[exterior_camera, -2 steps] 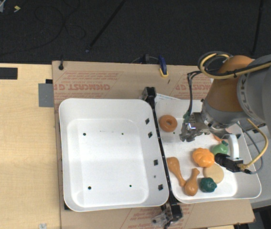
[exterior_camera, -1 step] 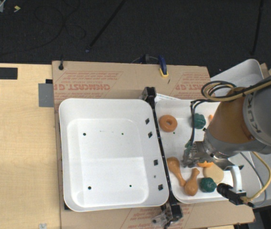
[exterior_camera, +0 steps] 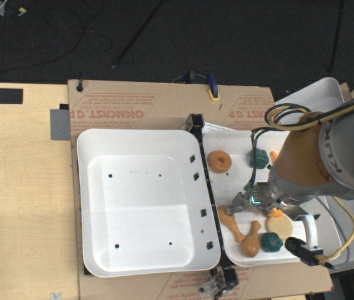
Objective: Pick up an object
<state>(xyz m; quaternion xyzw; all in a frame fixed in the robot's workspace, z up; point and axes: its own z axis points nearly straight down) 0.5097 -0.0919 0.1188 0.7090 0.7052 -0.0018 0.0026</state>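
In the camera view, two white bins are being shown side by side on a cardboard sheet (exterior_camera: pixel 164 108); the left bin (exterior_camera: pixel 140 202) is being kept apart from the right bin (exterior_camera: pixel 236 264) by a black divider (exterior_camera: pixel 203 186). The right bin is being entered from the right by the grey arm (exterior_camera: pixel 314 158), whose orange band is being seen above the wrist. The gripper (exterior_camera: pixel 242 202) is being held low over the middle of the right bin, just above a tan drumstick-shaped toy (exterior_camera: pixel 230 220). Whether the fingers are released or clenched cannot be told, since they are being blurred and partly hidden by the wrist. An orange ring (exterior_camera: pixel 219 161) is being left well apart toward the far side. A dark green lump (exterior_camera: pixel 259 158) is being partly covered by a cable. A second tan drumstick (exterior_camera: pixel 251 242), a teal lump (exterior_camera: pixel 271 242) and a pale disc (exterior_camera: pixel 280 225) are being crowded together near the front edge, beside the arm.
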